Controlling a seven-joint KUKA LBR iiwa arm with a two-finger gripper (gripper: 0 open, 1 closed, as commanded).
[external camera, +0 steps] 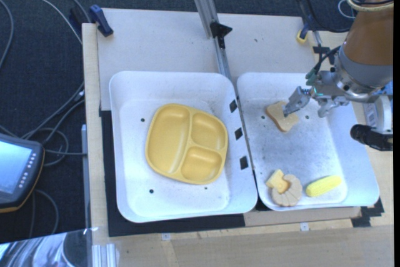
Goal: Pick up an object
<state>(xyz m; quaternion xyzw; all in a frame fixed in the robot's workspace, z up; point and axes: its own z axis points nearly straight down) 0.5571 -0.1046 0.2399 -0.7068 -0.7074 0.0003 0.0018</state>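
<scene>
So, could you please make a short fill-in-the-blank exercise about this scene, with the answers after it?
1. The yellow divided plate lies in the ____ bin.
2. The corn cob lies in the right bin, near its ____ edge.
3. The gripper is next to the tan piece, in the ____ bin.
4. The plate has ____ compartments.

Answers: left; front; right; three
</scene>
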